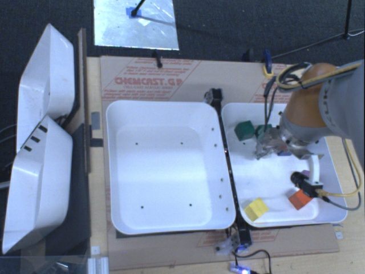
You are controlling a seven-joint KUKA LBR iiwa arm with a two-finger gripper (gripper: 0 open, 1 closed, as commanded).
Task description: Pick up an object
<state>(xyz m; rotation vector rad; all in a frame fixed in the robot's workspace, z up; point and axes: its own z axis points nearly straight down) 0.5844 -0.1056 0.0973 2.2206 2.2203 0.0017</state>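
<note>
The right bin (328, 153) holds a dark green block (244, 130) at its far left, a yellow block (256, 208) near its front edge and an orange block (299, 199) at its front right. My gripper (264, 149) is low inside this bin, just right of and in front of the green block. The arm's wrist and orange band (311, 104) hang over the bin's far right part and hide the floor beneath. A small pinkish piece (306, 173) peeks out beside the black cable fitting (302, 181).
The left bin (122, 119) stands beside the right one, with a dark divider (228, 164) between them. Yellow and black cables (342, 196) loop off the arm over the right bin's right rim. Two white covers (43, 130) lie off the bench to the left.
</note>
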